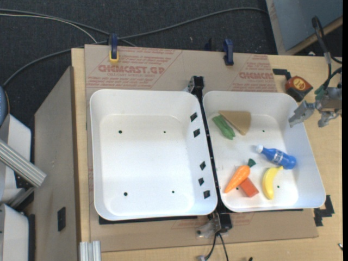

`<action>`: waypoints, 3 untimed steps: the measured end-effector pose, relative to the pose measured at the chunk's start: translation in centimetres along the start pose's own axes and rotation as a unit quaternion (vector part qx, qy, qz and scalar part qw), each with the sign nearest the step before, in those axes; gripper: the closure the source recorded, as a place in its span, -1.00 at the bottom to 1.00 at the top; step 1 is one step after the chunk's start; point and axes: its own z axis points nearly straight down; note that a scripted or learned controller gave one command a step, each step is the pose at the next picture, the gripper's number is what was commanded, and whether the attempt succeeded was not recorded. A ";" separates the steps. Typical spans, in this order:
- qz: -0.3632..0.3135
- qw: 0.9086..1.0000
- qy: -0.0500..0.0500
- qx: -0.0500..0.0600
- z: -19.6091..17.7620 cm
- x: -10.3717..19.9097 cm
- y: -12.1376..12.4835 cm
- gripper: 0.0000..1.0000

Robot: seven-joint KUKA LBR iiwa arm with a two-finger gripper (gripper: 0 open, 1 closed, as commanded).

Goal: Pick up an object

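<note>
On the bench, the left bin [103, 145] sits next to the right bin [304, 145], which holds a green pepper [223, 127], a tan wedge [238, 120], a carrot [237, 178], a red block [249, 188], a blue bottle [277, 156] and a banana [269, 181]. The gripper [311, 116] hangs just past that bin's right rim, jaws spread and holding nothing.

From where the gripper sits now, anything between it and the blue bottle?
Nothing visible. The gripper hangs over the right rim of the right bin, and the blue bottle lies below and left of it with bare bin floor between. The banana lies further down, off that line.
</note>
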 end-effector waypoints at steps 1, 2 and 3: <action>0.001 1.000 0.002 0.005 14.0 -1.2 0.9 -1.00; 0.000 1.000 0.001 0.001 17.8 3.1 -3.2 -1.00; -0.004 1.000 0.000 -0.005 17.6 8.7 5.1 -1.00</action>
